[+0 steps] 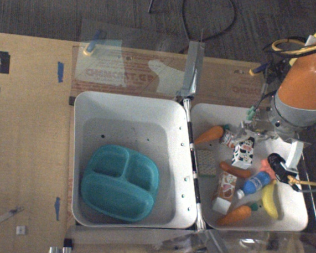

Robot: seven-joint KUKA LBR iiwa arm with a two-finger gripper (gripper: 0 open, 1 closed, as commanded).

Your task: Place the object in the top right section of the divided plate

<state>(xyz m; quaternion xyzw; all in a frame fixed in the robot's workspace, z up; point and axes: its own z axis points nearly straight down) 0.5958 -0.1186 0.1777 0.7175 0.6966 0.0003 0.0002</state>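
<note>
A teal divided plate (120, 182) lies in the left bin (92, 111), toward its front, with nothing in its sections. My gripper (250, 131) hangs over the back of the right bin (299, 223), just above a small cow-patterned carton (243, 152). An orange carrot (210, 135) lies to the left of the gripper. The wrist hides whether anything is in the grip.
Also in the right bin are a brown sausage (236, 170), a blue bottle (256, 184), a yellow banana (272, 202), a second carrot (234, 215) and a small brown box (226, 186). The metal divider (191, 154) separates the bins.
</note>
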